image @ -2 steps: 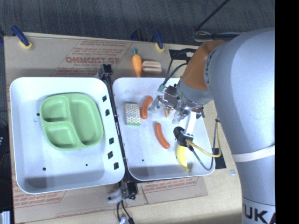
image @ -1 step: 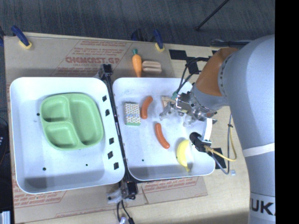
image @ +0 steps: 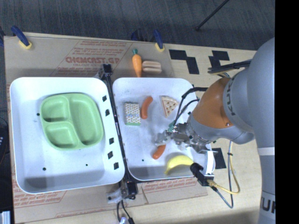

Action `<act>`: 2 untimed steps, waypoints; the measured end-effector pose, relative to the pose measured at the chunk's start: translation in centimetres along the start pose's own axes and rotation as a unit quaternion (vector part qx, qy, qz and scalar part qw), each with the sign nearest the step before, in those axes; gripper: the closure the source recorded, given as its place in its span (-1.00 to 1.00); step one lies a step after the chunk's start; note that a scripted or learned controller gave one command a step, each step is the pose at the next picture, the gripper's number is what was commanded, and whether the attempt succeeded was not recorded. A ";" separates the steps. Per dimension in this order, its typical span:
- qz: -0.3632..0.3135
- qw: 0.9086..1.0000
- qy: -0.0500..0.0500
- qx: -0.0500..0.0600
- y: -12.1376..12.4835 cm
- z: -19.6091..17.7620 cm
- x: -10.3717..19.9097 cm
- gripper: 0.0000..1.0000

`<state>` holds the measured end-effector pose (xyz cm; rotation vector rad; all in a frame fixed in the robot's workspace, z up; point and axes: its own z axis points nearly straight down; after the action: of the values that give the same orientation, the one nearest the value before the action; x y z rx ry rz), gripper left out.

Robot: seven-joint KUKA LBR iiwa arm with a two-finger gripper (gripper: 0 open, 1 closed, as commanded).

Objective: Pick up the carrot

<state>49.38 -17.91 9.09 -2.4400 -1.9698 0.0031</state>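
An orange carrot (image: 136,64) with a green top lies on the cardboard just behind the right bin (image: 140,84), outside its far rim and next to a bread-coloured toy (image: 151,67). My gripper (image: 165,136) is low inside the right bin, near its front middle. It hangs just above and right of a small orange-red piece (image: 159,151) on the bin floor, and nothing shows between it and that piece. The carrot is far from the gripper, toward the back.
The right bin also holds a red sausage (image: 146,107), a pizza slice (image: 168,105), a green-white box (image: 132,113) and a banana (image: 178,164) by the front rim. A green divided plate (image: 71,120) sits in the left bin (image: 18,139). Black clips line the shared wall.
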 end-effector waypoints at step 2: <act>-0.065 0.998 -0.001 -0.002 8.4 -10.1 13.2 -1.00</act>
<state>60.46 -6.80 19.20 -2.3089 -2.1270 0.0017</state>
